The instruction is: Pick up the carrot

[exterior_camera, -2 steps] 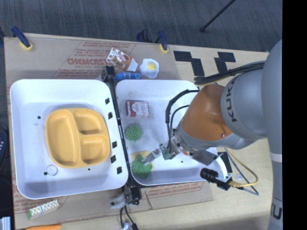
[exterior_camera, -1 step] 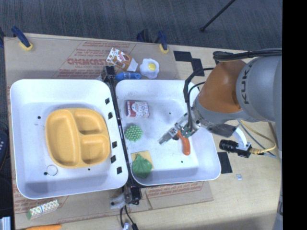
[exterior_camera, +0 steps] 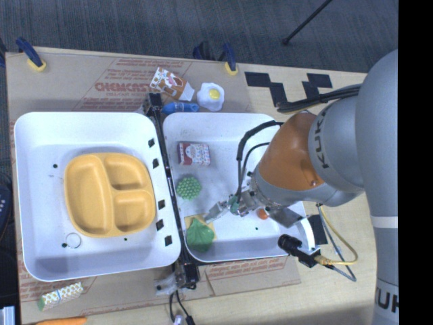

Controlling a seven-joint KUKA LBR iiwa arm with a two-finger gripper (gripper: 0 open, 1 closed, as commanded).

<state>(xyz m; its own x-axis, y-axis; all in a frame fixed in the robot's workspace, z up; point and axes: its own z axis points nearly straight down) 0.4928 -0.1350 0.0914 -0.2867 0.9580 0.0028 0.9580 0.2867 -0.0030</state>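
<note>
Looming over the right-hand shallow white bin point(exterior_camera: 223, 124), the grey arm with its orange wrist band point(exterior_camera: 318, 158) is bending low so its two-finger gripper point(exterior_camera: 226, 208) reaches the bin floor. From where I'm standing I cannot tell how far the fingers are parted or whether they are gripping anything. Right behind them, a small orange piece point(exterior_camera: 262, 214), likely the carrot, is peeking out beneath the wrist. Just ahead of the fingertips, a green leafy toy point(exterior_camera: 199, 233) is lying.
</note>
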